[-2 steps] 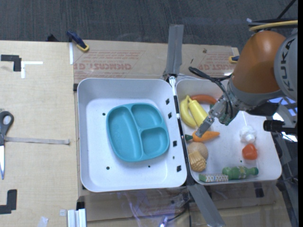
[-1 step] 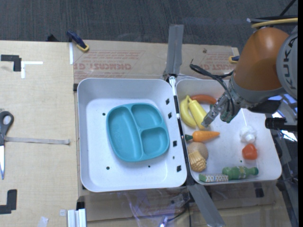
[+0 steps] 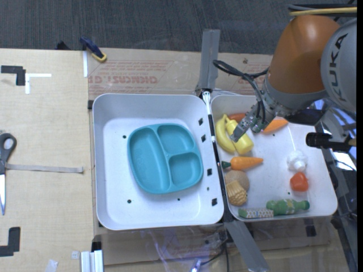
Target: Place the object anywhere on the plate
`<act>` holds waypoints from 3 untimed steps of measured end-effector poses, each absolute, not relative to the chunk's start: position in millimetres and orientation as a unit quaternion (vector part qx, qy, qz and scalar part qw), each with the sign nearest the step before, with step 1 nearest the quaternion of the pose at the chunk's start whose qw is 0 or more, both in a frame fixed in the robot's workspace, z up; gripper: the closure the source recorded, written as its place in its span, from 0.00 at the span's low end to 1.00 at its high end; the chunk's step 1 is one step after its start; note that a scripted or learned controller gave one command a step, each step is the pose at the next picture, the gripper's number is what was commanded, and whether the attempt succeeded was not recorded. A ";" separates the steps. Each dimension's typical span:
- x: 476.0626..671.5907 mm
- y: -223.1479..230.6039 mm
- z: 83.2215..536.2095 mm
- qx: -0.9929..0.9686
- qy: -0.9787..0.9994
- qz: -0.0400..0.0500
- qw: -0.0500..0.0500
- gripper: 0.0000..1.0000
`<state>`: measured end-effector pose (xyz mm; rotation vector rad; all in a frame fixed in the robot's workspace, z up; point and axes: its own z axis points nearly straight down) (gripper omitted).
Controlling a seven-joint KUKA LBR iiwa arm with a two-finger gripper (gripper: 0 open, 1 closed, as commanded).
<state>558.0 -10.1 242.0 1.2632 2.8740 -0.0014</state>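
A teal plate (image 3: 165, 157) with three compartments lies in the left bin (image 3: 108, 152). My gripper (image 3: 248, 128) hangs low at the back left of the right bin (image 3: 317, 208). Its two dark fingers stand open, with nothing visibly between them. One fingertip (image 3: 238, 132) is over a yellow toy (image 3: 244, 144) that lies against a banana (image 3: 221, 137). An orange carrot piece (image 3: 277, 124) lies just right of the gripper. How high the gripper is above the yellow toy I cannot tell.
The right bin also holds a carrot (image 3: 247, 163), a tan bread-like piece (image 3: 236, 187), a white item (image 3: 296, 162), a red item (image 3: 299, 182) and a green item (image 3: 289, 206). The divider wall (image 3: 212, 157) separates the bins. Scissors (image 3: 4, 152) lie at far left.
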 end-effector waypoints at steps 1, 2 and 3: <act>566.7 73.5 243.4 0.410 0.912 -0.001 0.000 1.00; 553.8 134.0 236.7 0.537 0.844 -0.001 0.000 1.00; 553.8 134.0 236.7 0.537 0.843 -0.001 0.000 0.00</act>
